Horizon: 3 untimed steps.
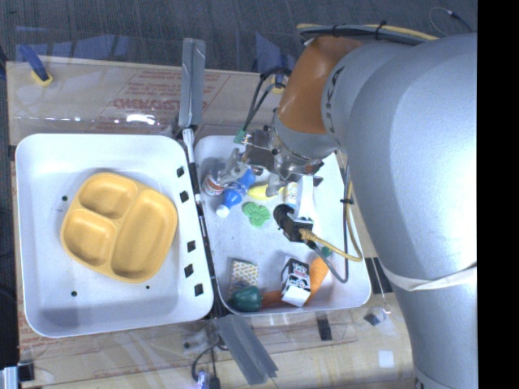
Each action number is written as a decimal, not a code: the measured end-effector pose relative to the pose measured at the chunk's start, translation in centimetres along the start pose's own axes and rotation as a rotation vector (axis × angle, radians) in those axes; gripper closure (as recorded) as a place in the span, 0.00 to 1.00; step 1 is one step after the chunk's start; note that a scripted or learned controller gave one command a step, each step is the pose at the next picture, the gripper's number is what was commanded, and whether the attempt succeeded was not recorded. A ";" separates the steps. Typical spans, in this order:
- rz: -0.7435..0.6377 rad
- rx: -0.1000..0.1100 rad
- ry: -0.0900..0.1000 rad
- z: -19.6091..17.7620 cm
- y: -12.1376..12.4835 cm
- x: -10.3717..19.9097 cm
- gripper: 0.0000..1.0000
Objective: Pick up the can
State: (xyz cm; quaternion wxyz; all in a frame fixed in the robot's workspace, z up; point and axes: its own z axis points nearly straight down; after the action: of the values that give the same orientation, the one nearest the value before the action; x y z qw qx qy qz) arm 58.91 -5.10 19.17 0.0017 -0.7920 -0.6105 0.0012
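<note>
The gripper (231,171) hangs low over the right bin's (350,292) far left corner, beside the can (213,184); I cannot tell its state. A yellow tray (119,225) fills the left bin (32,298). Dark floor (122,6) lies beyond the bench.

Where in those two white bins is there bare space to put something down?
Left bin: bare floor all around the yellow tray, widest along its near edge. Right bin: one bare patch mid-floor, between the green toy and the small carton; crowded under the tool.
</note>
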 end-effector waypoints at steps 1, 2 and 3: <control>-0.216 0.003 0.000 0.1 -8.8 -0.2 0.00; -0.215 0.002 0.000 0.1 -8.7 -0.2 0.00; -0.190 0.000 -0.001 0.1 1.0 1.6 0.00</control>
State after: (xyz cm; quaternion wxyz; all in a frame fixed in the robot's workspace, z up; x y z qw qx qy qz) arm 60.25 -3.83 19.10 0.0016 -0.7305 -0.6829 0.0013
